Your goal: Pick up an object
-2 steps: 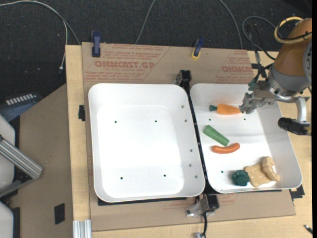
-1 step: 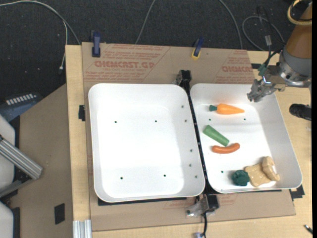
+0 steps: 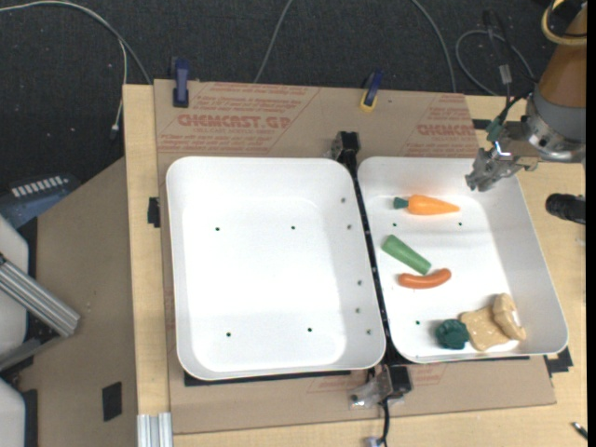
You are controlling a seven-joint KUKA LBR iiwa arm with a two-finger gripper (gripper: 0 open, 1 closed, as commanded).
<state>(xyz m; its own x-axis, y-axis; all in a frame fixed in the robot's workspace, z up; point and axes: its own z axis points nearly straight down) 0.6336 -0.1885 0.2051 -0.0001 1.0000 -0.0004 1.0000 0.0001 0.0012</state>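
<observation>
The right bin [image 3: 521, 250] holds an orange carrot [image 3: 430, 206] near its back, a green cucumber-like piece [image 3: 406, 254] in the middle, and a red-orange sausage [image 3: 425, 278] just below it. A dark teal lump [image 3: 453, 333] and a tan bread-like piece [image 3: 494, 324] lie at the bin's front right. My gripper [image 3: 486, 173] hangs over the back right corner of this bin, to the right of and above the carrot, with nothing seen between its fingers.
The left bin [image 3: 186, 250] sits beside the right one on a cardboard sheet [image 3: 279, 119]. Blue and yellow clamps [image 3: 180, 80] hold the sheet's back edge. Cables run over the dark floor behind. A black clip [image 3: 346, 144] sits between the bins at the back.
</observation>
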